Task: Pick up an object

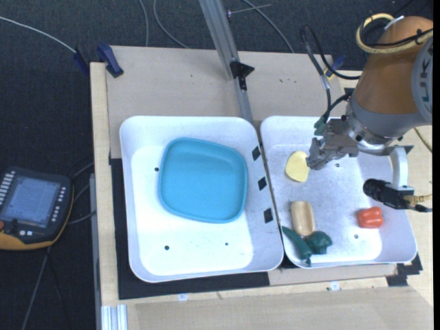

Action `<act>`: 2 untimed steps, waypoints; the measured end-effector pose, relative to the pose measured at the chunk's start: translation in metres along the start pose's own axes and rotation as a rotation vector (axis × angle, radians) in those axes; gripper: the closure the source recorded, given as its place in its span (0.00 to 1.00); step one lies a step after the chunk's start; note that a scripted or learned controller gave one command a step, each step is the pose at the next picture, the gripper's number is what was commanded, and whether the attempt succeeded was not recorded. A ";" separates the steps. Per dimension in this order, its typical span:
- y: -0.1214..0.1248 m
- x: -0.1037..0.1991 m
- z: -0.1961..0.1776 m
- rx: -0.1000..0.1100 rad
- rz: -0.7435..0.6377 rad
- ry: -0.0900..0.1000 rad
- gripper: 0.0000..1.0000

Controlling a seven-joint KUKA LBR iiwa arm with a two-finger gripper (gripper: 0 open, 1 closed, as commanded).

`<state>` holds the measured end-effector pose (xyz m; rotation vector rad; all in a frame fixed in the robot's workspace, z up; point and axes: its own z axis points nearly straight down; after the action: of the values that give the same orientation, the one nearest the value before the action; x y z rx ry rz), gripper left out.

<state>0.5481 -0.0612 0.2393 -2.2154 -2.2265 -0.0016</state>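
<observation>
In the right bin (385, 249) lie a pale yellow flat piece (297, 167), a tan cylinder (302, 216), a dark green toy (309, 242) at the front edge, and a small red-orange object (370, 217). My gripper (317, 158) hangs low over the bin, its tip right beside the yellow piece's right edge. Nothing can be seen between its fingers. The arm's orange band and grey wrist rise behind it toward the upper right.
The left bin (137, 184) holds a square blue plate (203, 179). A metal pole (221, 33) slants down to the gap between the bins. A black cylinder (386, 192) juts over the right bin's right side. A teach pendant (31, 203) lies at far left.
</observation>
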 end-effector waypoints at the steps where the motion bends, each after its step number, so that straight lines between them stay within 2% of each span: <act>1: 0.018 0.047 0.010 0.001 0.001 0.000 1.00; 2: 0.050 0.095 0.015 0.001 0.001 0.000 1.00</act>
<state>0.5976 0.0342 0.2240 -2.2160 -2.2254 -0.0008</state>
